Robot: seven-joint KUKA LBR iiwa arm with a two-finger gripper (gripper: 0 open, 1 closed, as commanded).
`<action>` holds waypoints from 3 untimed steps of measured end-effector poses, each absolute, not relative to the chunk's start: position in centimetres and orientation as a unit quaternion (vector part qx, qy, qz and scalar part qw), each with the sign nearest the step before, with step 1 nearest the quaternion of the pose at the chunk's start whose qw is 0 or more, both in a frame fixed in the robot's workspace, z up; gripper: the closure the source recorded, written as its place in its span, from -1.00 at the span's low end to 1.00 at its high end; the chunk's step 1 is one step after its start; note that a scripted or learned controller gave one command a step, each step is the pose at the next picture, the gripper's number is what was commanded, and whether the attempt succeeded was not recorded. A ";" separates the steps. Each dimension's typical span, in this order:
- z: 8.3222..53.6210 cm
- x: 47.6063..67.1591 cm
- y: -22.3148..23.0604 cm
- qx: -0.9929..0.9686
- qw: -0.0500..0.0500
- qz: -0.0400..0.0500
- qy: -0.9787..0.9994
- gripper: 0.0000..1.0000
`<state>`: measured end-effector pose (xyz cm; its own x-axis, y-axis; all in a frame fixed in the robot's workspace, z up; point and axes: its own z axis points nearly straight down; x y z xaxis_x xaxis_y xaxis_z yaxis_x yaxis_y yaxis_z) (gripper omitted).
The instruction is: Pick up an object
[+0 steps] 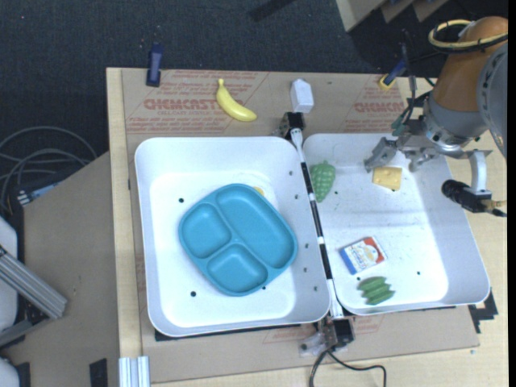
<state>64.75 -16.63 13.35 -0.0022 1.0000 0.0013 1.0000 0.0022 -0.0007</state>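
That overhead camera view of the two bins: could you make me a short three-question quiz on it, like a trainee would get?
1. True or false: the blue divided plate lies in the left bin.
2. Which thing lies outside both bins, on the bench? A) the banana B) the green pea pod C) the small snack packet
3. Fill in: the gripper hangs right above a yellow ____ in the right bin.

Key: 1 true; 2 A; 3 block (it looks like a cheese-coloured chunk).
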 end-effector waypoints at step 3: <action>13.1 52.7 -10.6 -0.707 0.001 0.000 -0.707 -1.00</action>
